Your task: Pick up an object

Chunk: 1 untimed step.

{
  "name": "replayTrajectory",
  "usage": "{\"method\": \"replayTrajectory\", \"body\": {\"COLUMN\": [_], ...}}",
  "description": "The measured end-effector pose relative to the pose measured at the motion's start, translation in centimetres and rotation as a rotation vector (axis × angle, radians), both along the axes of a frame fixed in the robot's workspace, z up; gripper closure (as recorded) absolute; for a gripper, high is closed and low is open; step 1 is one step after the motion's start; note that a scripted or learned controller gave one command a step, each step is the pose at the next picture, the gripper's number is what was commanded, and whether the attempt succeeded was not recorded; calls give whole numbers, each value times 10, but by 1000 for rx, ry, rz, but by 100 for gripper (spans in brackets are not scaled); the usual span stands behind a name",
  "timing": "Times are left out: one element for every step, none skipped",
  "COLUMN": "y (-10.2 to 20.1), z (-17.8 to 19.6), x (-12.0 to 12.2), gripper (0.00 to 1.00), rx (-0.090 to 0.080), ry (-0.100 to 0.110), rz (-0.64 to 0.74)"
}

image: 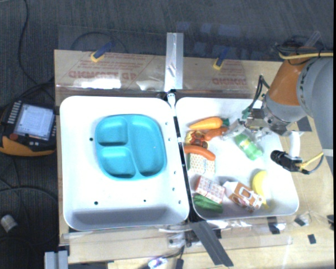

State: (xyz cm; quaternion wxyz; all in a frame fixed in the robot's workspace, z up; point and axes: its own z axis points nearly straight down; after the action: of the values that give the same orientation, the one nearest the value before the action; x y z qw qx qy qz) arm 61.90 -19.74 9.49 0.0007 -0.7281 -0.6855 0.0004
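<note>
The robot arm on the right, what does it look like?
The grey robot arm has a rounded body with an orange band above the wrist. Its metal two-finger gripper carries dark fittings, and thin black and yellow cables trail beside it.

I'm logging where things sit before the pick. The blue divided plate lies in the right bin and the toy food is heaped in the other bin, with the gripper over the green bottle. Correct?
Not quite. The camera view shows the blue divided plate in the left bin, not the right. The toy food, such as the carrot and banana, is heaped in the right bin, where the gripper is over the green bottle.
</note>
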Motion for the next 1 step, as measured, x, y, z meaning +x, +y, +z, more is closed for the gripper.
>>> {"method": "replayTrajectory", "body": {"y": [1], "z": [8], "x": [0], "gripper": [100], "rx": [1], "ry": [2], "rz": [2]}}
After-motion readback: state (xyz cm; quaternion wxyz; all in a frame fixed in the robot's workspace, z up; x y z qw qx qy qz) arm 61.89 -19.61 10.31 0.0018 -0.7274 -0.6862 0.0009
